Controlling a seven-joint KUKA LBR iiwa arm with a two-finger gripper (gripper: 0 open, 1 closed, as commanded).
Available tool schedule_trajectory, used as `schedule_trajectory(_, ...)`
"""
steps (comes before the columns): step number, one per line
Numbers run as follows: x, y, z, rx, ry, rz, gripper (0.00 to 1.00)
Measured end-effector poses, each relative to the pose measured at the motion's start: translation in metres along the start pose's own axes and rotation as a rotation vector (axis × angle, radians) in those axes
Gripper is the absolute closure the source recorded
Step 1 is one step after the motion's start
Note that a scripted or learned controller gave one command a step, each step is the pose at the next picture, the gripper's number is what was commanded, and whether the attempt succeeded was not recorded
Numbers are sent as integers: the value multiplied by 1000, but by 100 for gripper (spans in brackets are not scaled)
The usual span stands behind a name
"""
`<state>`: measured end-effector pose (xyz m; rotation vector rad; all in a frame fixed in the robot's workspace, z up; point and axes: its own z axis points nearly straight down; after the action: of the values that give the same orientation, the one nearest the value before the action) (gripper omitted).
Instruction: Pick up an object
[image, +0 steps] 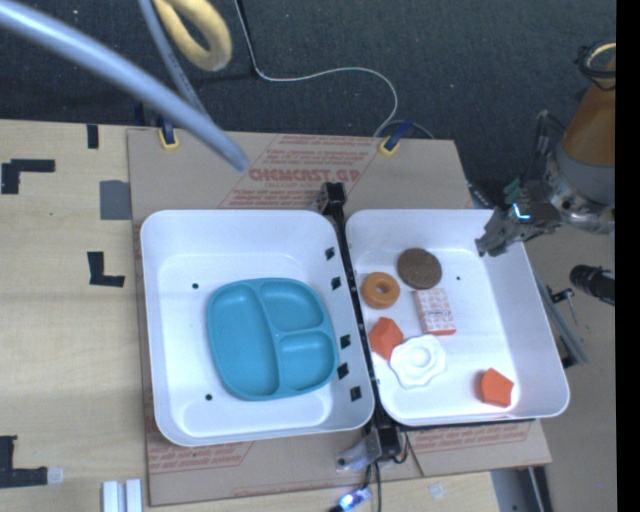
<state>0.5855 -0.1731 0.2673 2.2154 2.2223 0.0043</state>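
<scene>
Nearest in the right bin (545, 385) lie an orange block (496, 387) and a white flower-shaped piece (417, 362), then an orange wedge (385, 336), a pink wafer (434, 311), a doughnut (380, 290) and a brown disc (419, 267), all loose and apart enough to grasp singly. The left bin (165, 300) holds a blue divided plate (270, 335). Farther right, the end effector (497, 238) hovers at the bin's far right rim, carrying nothing; how wide it is set, I cannot tell.
</scene>
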Motion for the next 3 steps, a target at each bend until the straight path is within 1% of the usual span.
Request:
schedule_trajectory(1, 1, 1, -18, 3, 1, 1, 100)
schedule_trajectory(2, 53, 1, 1, 6, 1, -2, 100)
schedule_trajectory(3, 105, 10, 1, 5, 1, -3, 100)
